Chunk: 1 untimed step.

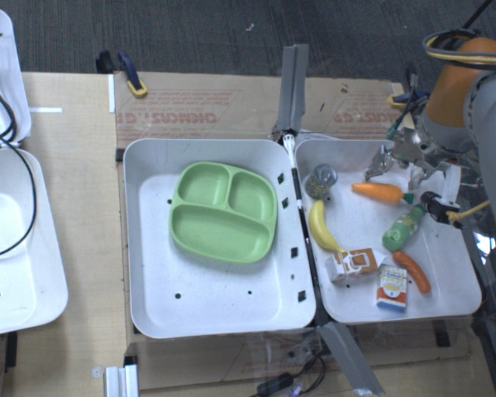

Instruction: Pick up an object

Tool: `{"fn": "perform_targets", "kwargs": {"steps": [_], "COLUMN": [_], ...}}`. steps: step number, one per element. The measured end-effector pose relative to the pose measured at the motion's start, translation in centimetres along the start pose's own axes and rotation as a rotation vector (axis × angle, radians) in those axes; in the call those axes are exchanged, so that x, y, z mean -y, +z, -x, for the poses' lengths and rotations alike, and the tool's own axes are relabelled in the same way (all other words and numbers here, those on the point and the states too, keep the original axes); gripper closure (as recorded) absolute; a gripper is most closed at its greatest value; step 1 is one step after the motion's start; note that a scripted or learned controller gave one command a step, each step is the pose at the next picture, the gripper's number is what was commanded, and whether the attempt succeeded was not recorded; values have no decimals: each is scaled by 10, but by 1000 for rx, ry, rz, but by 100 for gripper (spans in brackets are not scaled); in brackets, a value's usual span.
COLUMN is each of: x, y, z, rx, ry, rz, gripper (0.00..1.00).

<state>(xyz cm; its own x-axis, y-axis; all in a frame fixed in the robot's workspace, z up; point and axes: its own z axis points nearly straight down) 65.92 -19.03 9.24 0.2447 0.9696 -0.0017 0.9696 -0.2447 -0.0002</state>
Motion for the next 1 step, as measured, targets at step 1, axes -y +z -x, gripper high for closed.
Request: {"fn": "perform_targets", "kwargs": {"steps": [1], "x": [0], "y": [0], "z": [0], "rx": [0], "ry": [0], "rz": [0], "gripper": [0]}}
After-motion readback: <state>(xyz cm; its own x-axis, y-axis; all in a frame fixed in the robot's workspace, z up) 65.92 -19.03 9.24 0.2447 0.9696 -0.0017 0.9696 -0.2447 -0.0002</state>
